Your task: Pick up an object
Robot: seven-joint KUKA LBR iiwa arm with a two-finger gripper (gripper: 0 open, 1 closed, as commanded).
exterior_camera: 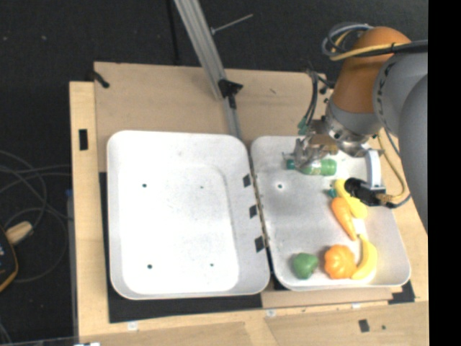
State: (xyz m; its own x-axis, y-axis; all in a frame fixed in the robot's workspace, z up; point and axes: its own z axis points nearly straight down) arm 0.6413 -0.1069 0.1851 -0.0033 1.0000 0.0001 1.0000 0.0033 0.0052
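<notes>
My gripper (304,154) hangs low over the far part of the right bin (288,207). It is right at a small green and white object (320,167), which lies on the bin floor partly under the gripper. Whether the object sits inside the gripper cannot be made out from above. Along the bin's right side lie an orange carrot (344,217), a yellow piece (344,190) and a yellow banana (367,256). An orange round fruit (336,261) and a green pepper (304,264) rest at the near edge.
The left bin (176,207) lies beside the right one, joined by black clips (254,211). A grey metal pole (205,42) slants up from behind the bins. The arm's orange band (364,67) and cables hang over the bench's far right corner.
</notes>
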